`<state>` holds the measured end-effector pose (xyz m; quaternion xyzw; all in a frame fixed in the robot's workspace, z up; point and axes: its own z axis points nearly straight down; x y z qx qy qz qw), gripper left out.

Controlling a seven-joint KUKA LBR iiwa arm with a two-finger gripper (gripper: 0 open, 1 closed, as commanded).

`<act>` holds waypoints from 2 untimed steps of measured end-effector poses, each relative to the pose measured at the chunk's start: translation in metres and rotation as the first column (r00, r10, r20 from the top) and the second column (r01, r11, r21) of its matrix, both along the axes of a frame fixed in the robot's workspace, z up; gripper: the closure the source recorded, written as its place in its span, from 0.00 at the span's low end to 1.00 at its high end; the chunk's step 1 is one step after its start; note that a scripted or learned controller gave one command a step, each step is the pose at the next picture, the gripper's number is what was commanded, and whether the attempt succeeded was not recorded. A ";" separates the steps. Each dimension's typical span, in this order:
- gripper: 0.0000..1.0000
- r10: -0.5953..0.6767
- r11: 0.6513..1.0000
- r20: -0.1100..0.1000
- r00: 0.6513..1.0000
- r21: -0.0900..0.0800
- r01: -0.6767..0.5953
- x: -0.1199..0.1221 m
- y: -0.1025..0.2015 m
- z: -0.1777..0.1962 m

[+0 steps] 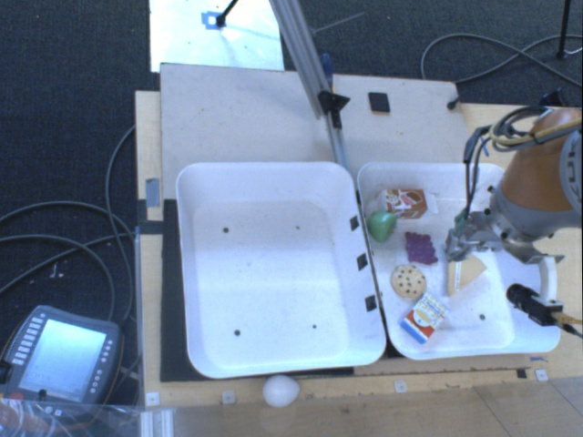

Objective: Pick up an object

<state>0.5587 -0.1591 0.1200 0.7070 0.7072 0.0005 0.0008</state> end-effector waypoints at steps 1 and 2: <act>1.00 -0.001 1.000 0.003 1.000 -0.001 0.001 -0.002 -0.010 0.056; 1.00 0.001 1.000 0.003 1.000 0.000 -0.001 0.002 -0.004 0.101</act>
